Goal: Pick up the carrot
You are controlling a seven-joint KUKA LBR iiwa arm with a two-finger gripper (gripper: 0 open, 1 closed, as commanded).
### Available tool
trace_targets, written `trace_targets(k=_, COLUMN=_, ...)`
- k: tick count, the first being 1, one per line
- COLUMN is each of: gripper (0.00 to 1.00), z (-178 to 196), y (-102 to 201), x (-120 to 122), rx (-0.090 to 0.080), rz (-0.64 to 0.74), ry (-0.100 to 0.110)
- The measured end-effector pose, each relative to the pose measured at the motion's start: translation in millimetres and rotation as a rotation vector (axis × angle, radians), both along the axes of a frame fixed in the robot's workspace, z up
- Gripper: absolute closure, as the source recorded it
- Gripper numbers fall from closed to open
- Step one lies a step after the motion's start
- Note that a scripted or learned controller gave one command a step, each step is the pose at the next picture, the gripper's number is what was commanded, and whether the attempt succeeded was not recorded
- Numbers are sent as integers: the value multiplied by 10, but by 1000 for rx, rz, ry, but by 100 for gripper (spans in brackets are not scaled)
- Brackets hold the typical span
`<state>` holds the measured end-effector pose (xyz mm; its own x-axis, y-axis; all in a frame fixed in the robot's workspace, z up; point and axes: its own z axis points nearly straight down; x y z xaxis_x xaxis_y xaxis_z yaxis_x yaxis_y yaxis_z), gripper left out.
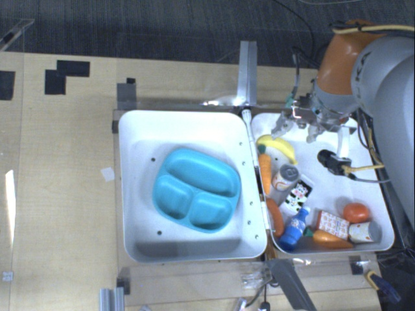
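Right bin (pixel 386 220), near to far — blue bottle (pixel 294 229) at the front wall, carrot (pixel 265 173) along the left wall beside a banana (pixel 277 146), then the pincer (pixel 297 130) hanging spread and empty at the far end.

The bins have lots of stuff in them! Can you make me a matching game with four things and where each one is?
Things:
1. blue plate
2. banana
3. blue bottle
4. carrot

Places:
A. near front edge of right bin
B. along right bin's left wall
C. middle of left bin
D. back of right bin, below gripper

Pairs: 1-C, 2-D, 3-A, 4-B
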<state>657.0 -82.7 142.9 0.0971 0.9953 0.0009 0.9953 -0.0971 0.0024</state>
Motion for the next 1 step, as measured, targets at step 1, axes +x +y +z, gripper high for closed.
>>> trace_targets(k=1, gripper=0, z=-535, y=-210, x=-944, rx=-1, rz=45, ry=-8)
